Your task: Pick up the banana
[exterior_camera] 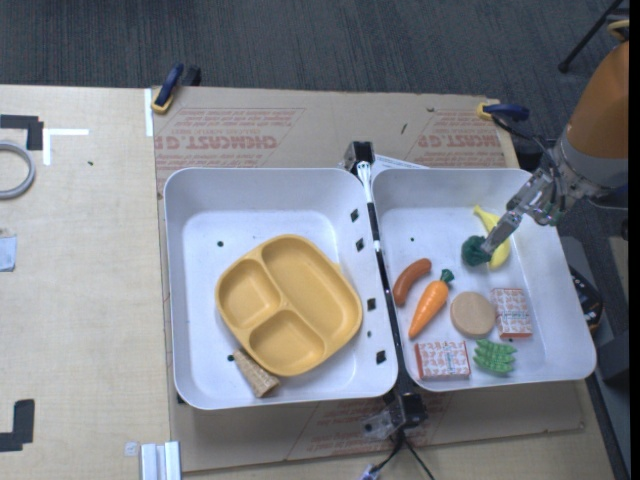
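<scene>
The banana [486, 218] is a small yellow toy near the back right of the right bin [560, 363]. Part of it shows above my gripper [494, 242] and part [500, 259] below it. My gripper reaches down from the right and its tip sits right over the banana's middle, next to a green broccoli piece [472, 252]. Whether it touches or grips the banana cannot be made out.
Also in the right bin are a sausage [411, 279], a carrot [428, 306], a round cookie [472, 315], two red-and-white boxes [441, 359] [512, 313] and a green item [495, 356]. The left bin [190, 268] holds a yellow divided plate [288, 303] and a brown piece [256, 374].
</scene>
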`<state>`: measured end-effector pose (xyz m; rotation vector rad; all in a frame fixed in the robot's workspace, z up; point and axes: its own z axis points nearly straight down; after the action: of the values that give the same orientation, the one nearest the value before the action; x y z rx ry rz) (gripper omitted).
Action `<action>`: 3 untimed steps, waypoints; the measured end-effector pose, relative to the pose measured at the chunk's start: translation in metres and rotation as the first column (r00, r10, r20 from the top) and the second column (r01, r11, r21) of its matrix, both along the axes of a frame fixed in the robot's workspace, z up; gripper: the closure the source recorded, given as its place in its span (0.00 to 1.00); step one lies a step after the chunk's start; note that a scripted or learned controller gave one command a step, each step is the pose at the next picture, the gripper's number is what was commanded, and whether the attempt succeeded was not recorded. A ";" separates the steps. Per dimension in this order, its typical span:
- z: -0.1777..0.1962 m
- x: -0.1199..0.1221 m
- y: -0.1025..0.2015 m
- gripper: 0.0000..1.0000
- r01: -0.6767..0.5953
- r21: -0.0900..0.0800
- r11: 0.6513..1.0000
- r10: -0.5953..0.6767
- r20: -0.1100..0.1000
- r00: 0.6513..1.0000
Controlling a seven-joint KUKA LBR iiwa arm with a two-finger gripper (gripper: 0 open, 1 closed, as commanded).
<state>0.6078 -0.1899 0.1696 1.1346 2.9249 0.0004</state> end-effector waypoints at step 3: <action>-0.037 0.009 0.062 1.00 -0.443 0.000 0.896 0.443 -0.002 0.896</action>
<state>0.6169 -0.1277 0.1330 0.4392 3.1081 0.0004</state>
